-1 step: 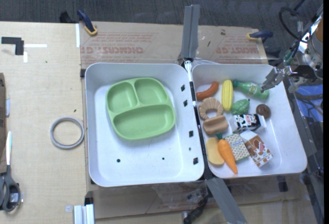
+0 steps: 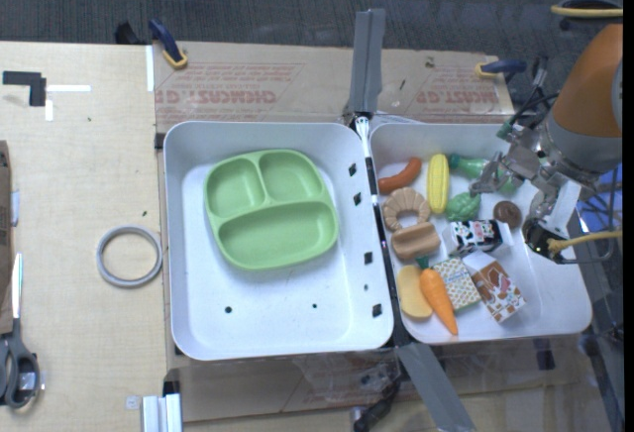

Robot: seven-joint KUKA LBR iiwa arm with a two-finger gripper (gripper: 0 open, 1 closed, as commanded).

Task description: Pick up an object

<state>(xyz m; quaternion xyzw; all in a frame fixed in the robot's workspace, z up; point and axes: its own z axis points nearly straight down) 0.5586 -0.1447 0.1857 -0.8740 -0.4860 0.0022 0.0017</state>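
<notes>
The right bin (image 2: 555, 316) holds several toy foods. Among them are a yellow corn cob (image 2: 437, 182), a red sausage (image 2: 399, 173), a bagel (image 2: 406, 210), a bread roll (image 2: 414, 240) and a carrot (image 2: 437, 299). A cow-patterned carton (image 2: 474, 236), a brown carton (image 2: 498, 289), a brown ball (image 2: 507, 214) and green pieces (image 2: 474, 165) also lie there. My gripper (image 2: 507, 180) hangs over the bin's far right part, above the green pieces and the brown ball. The slant hides how its tip stands.
The left bin (image 2: 198, 311) holds a green divided plate (image 2: 272, 207). A tape ring (image 2: 129, 255) and scissors (image 2: 18, 366) lie on the bench to the left. A blue clamp (image 2: 168, 42) and a yellow clamp (image 2: 500, 68) grip the cardboard behind the bins.
</notes>
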